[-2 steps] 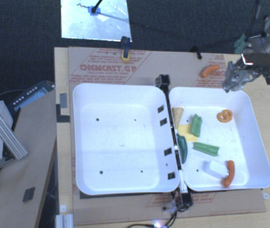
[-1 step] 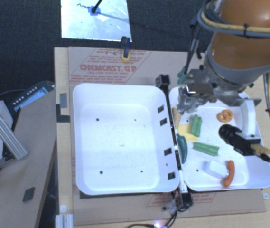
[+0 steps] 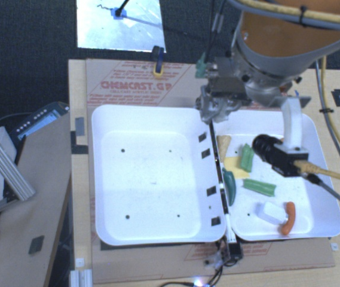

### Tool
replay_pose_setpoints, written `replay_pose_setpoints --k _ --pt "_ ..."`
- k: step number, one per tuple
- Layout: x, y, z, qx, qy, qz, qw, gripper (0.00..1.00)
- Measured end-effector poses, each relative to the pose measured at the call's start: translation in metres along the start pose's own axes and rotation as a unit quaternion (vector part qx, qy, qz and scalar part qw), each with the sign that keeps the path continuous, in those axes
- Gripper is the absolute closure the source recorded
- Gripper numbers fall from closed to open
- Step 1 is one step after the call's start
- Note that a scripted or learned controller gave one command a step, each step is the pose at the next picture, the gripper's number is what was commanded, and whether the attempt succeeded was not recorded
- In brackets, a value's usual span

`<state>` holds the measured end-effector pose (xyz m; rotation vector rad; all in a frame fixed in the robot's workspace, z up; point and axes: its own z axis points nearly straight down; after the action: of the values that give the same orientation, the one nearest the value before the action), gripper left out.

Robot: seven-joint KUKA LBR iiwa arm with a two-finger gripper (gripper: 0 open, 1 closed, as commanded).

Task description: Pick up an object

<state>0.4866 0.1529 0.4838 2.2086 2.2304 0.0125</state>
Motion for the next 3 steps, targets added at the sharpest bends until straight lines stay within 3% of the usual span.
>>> replay_pose_setpoints --k 1,3 --pt "0.079 0.000 -0.054 0.000 0.001 -0.001 1.0000 1.00" --pt "0.075 0.001 -0.074 0.001 0.001 0.000 1.0000 1.00"
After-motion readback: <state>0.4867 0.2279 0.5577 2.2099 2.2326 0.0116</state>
